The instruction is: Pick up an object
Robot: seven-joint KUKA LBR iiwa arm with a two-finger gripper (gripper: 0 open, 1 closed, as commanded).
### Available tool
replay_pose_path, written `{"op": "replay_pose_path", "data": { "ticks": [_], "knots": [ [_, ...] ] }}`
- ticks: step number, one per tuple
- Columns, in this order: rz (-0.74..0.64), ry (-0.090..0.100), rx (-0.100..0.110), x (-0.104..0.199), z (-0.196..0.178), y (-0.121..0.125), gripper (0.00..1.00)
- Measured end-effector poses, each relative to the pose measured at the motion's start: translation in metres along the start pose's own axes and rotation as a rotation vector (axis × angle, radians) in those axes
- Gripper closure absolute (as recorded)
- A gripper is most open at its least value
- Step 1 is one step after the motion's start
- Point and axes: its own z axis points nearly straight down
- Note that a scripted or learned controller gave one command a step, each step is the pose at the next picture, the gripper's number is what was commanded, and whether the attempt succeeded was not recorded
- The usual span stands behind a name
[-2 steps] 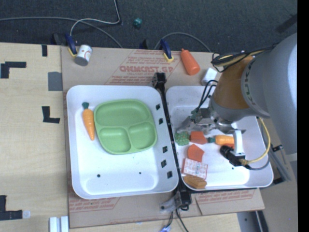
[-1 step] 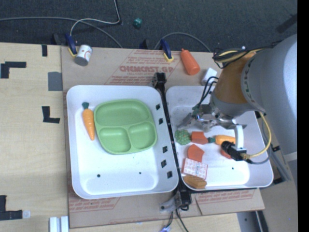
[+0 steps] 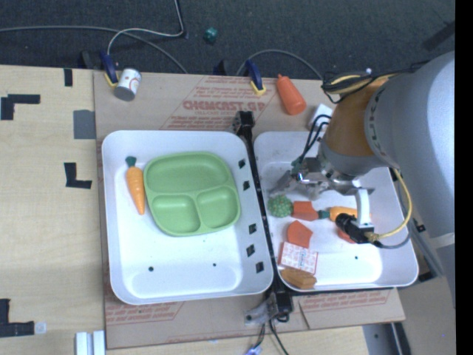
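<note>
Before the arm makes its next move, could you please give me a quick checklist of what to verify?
1. Gripper is over the right bin, where the objects lie: ok.
2. A target sits close by: the green broccoli piece lies just below the gripper: ok.
3. Finger opening: cannot tell, the wrist hides it.
4. Something already held between the fingers: cannot tell.
5. Room around the target: not ok, an orange carrot piece lies right beside the broccoli piece.
6. Left bin items, the green divided plate and toy carrot, are away from the arm: ok.
</note>
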Motion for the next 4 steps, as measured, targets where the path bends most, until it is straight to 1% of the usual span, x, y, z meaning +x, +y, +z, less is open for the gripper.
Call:
{"op": "replay_pose_path", "data": {
  "ticks": [1, 2, 4],
  "knots": [
    [-0.002, 0.004, -0.003, -0.0075, -0.0006, -0.0056, 0.0],
    [0.001, -0.002, -0.009, -0.0053, -0.0015, -0.0129, 0.0],
    [-0.001, 0.002, -0.006, -0.0076, -0.0011, -0.0131, 0.0]
  ]
}}
